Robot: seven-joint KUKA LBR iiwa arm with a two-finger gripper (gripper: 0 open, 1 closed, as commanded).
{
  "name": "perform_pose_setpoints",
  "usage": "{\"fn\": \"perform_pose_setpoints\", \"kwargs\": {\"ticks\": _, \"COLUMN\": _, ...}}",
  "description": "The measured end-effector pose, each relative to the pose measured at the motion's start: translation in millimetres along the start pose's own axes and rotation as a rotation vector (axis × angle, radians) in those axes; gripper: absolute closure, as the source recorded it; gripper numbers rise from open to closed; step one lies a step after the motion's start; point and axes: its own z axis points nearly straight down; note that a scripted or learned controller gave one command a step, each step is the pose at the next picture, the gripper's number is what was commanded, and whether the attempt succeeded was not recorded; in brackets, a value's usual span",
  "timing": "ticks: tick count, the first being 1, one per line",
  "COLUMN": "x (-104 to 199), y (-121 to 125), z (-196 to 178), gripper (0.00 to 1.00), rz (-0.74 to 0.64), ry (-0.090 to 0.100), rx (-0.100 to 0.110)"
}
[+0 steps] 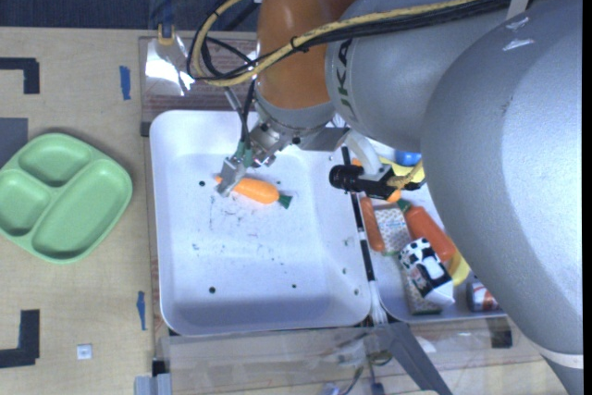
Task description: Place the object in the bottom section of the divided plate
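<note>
An orange toy carrot with a green stem end lies in the left white bin, toward its upper middle. My gripper reaches down from the upper right, and its tip sits at the carrot's left end, touching or just over it. The green divided plate rests on the wooden bench to the left of the bins, well apart from the gripper; its large bottom section holds nothing.
The right bin holds several toys, among them an orange-red piece, a black-and-white cow-patterned piece and a blue-and-yellow piece. The big grey arm covers most of that bin. Black marks and blue tape sit on the bench.
</note>
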Motion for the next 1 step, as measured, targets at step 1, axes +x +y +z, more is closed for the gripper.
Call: {"fn": "perform_pose_setpoints", "kwargs": {"ticks": 1, "x": 0.0, "y": 0.0, "z": 0.0, "gripper": 0.00, "rz": 0.000, "ry": 0.000, "rx": 0.000}}
